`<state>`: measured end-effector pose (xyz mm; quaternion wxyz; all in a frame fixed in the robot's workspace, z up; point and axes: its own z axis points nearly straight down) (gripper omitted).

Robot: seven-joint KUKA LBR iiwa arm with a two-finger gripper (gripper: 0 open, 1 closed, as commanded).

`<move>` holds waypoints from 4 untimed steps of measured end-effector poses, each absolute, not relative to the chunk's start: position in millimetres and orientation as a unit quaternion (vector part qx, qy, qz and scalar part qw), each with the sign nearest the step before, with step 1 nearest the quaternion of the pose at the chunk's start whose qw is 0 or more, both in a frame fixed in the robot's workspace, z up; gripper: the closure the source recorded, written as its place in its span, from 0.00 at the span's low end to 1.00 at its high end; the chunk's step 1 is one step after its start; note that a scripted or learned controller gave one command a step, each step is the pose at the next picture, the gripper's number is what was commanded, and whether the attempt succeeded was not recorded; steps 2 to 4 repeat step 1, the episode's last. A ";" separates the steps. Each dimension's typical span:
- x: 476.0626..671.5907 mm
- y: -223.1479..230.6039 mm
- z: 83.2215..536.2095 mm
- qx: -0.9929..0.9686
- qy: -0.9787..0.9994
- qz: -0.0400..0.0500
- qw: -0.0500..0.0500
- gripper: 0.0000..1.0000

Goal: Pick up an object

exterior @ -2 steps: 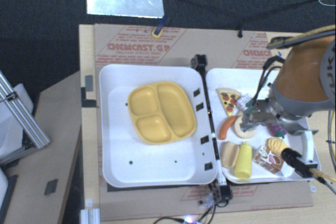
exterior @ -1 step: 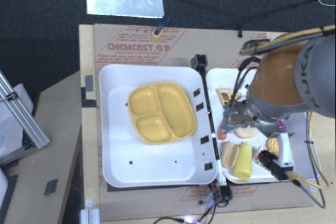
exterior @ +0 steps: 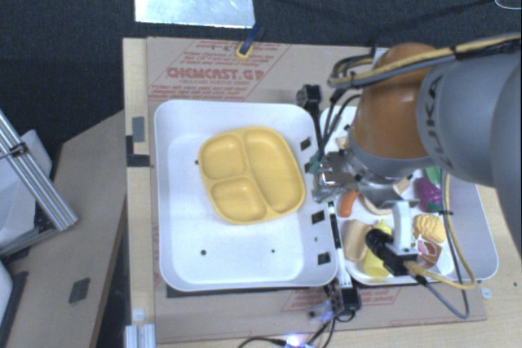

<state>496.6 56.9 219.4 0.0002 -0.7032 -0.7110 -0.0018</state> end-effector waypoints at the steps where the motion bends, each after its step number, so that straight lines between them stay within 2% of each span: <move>1: 488.3 48.6 234.2 -0.706 -0.708 -0.001 0.000 1.00; 4: 488.3 48.6 234.2 -0.706 -0.708 -0.001 0.000 1.00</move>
